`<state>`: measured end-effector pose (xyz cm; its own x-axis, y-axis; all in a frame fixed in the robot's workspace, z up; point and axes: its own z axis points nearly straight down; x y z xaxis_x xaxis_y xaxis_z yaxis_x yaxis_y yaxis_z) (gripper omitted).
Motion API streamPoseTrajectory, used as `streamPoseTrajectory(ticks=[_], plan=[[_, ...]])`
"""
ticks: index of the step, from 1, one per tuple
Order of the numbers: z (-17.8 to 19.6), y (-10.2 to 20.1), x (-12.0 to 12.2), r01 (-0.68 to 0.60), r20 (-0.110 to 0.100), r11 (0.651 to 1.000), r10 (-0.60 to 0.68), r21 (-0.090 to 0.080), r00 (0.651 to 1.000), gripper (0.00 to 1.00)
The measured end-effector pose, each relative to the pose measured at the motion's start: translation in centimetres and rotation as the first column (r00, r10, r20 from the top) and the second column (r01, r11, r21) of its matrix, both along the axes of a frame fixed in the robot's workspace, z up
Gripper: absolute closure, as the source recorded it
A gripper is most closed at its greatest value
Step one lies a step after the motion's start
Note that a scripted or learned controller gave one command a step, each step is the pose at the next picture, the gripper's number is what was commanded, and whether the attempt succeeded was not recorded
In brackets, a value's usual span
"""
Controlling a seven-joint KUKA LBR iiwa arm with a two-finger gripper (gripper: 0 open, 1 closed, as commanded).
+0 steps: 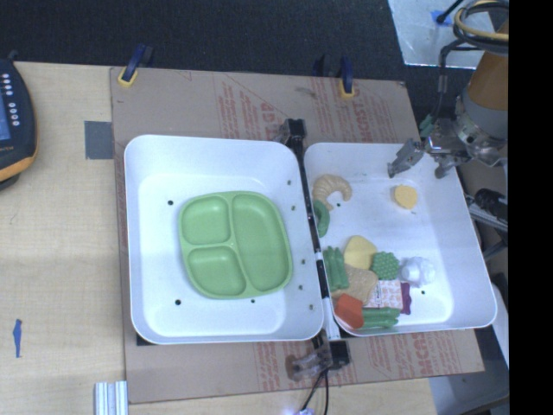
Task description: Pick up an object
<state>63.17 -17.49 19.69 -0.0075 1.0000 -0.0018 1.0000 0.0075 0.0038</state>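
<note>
My gripper point(423, 161) hangs over the far right corner of the right bin point(449, 249), its two fingers spread open with nothing between them. A small yellow round piece point(405, 197) lies on the bin floor just below and left of the fingers. Further toward the front of that bin lie a tan croissant point(333, 186), a yellow lemon-like piece point(359, 252), a green broccoli point(385, 264), a white crumpled item point(417, 271), a red piece point(349, 309) and several other toy foods.
The left bin point(151, 232) holds a green divided plate point(234, 244). A black divider strip point(308, 223) runs between the bins. A teach pendant point(13, 119) lies at the far left of the bench. Blue clamps point(346, 76) hold the cardboard base at the back.
</note>
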Motion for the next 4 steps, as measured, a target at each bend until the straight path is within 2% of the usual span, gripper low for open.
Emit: streamPoseTrajectory(ticks=[1, 2, 3, 4], plan=[[-11.2, 5.3, -8.4, 0.003, -0.022, 1.0, -0.003, 0.007, 1.0, 0.0], [-9.5, 4.9, -7.9, 0.001, -0.009, 1.0, -0.001, 0.0, 1.0, 1.0], [2.3, 3.3, -6.5, 0.004, 0.006, 1.0, -0.004, -0.001, 1.0, 1.0], [1.5, 3.5, -6.7, 0.004, -0.007, 1.0, -0.004, 0.001, 1.0, 0.0]])
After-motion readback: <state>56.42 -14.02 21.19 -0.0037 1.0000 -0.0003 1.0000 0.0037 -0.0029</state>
